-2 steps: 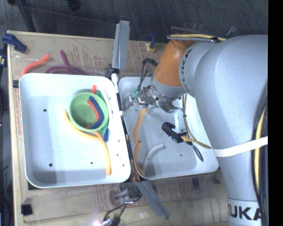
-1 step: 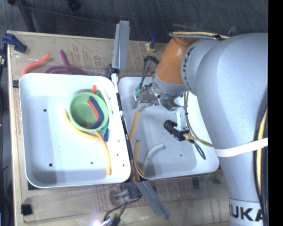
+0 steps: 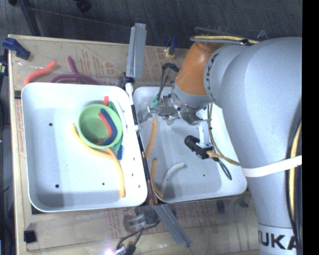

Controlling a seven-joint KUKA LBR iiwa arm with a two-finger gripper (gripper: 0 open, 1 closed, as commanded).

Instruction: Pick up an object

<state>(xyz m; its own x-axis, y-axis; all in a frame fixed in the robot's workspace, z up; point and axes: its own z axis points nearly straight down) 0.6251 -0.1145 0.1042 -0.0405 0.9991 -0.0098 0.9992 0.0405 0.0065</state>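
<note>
Reaching low at the right bin's (image 3: 231, 187) far-left corner, the gripper (image 3: 160, 108), finger state impossible to tell, risks striking the wall and missing the orange tube (image 3: 150, 137).

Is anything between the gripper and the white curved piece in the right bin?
Nothing visible. The gripper is down at the far left corner of the right bin; the white curved piece lies nearer the front, with bare bin floor between them.
</note>
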